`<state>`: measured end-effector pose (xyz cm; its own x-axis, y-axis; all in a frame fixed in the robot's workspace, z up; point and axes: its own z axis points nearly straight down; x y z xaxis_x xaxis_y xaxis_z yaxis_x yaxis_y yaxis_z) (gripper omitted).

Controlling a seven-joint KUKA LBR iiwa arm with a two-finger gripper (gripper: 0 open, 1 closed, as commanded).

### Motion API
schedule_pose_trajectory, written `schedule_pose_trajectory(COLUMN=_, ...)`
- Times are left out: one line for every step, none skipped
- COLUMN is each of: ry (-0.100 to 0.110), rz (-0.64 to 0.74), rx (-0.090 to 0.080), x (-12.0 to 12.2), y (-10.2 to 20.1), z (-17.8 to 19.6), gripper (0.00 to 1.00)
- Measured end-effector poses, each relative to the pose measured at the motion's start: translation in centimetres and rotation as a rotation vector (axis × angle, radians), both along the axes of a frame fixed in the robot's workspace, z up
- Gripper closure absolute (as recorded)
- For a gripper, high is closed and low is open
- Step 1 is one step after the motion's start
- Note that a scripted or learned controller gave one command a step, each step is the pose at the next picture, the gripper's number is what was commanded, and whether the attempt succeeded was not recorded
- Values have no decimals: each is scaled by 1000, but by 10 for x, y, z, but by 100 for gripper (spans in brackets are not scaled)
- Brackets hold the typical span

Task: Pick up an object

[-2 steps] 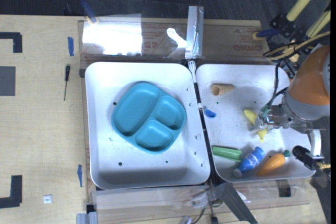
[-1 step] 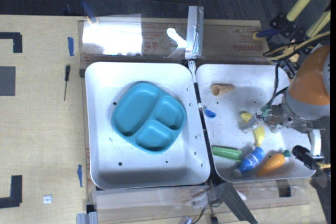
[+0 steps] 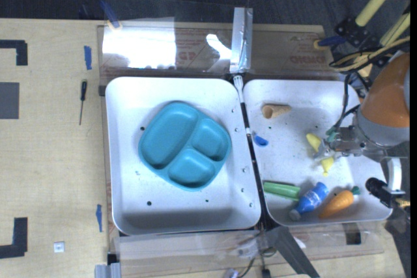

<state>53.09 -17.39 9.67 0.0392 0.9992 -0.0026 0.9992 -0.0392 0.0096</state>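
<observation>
**Hand low in the right bin**

The hand [image 3: 331,148] hovers over a yellow piece [image 3: 315,141]; whether anything is clamped cannot be told. Nearby in the right bin [image 3: 293,91] lie a carrot [image 3: 339,202], blue bottle [image 3: 311,198] and green stick [image 3: 281,189]. A blue divided plate [image 3: 185,144] fills the left bin [image 3: 124,140].

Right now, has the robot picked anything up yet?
Not yet. The tool is down in the right bin, right by a yellow piece, but I can't tell if it has hold of it. Nothing is lifted. The carrot, bottle and cone lie untouched.
</observation>
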Motion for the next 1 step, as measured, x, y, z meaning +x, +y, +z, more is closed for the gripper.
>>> schedule_pose_trajectory(ry=2, rz=-66, rx=3, x=31, y=40, z=125, gripper=100)
